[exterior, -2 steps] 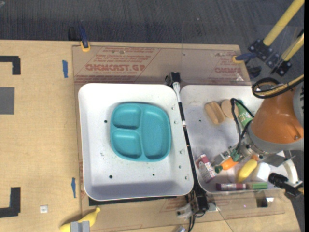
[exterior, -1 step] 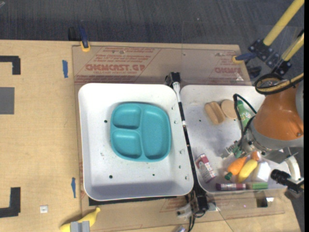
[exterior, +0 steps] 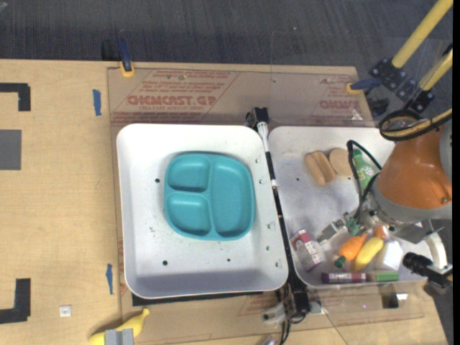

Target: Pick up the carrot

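Left shallow white bin (exterior: pixel 136 214) held a teal divided plastic plate (exterior: pixel 210 195). Right white bin (exterior: pixel 291 149) held the orange carrot (exterior: pixel 351 248), just below the gripper (exterior: pixel 364 225); jaw state indeterminable.

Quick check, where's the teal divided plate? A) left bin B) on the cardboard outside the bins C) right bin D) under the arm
A: the teal divided plate lies flat in the middle of the left bin, while the carrot and the other small items sit in the right bin by the arm.
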{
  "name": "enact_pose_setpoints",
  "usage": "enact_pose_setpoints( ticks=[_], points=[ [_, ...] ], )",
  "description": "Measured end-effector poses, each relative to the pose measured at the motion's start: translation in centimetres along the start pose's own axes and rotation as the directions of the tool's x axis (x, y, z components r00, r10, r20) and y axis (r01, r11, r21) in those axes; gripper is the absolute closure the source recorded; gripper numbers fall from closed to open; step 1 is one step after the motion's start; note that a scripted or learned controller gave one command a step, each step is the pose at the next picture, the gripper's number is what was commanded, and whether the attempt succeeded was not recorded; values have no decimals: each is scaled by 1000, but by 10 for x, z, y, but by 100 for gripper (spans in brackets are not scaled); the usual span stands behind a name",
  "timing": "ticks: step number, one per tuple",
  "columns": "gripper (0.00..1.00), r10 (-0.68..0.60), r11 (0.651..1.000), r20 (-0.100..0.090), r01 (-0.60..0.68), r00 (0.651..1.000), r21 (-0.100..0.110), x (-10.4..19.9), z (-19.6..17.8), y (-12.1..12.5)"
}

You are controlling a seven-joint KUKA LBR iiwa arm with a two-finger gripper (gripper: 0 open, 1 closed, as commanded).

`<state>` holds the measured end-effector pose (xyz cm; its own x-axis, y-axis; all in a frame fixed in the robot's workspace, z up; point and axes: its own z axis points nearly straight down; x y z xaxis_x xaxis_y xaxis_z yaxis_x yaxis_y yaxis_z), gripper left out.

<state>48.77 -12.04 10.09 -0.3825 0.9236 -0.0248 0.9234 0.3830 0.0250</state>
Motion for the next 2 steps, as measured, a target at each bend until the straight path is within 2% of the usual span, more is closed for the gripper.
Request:
enact_pose_setpoints(
  ticks=[1, 2],
  points=[
    [0, -228, 974, -20, 228, 973, 11, 0, 11, -6],
    [0, -185, 983, -14, 185, 983, 10, 13, 11, 1]
  ],
)
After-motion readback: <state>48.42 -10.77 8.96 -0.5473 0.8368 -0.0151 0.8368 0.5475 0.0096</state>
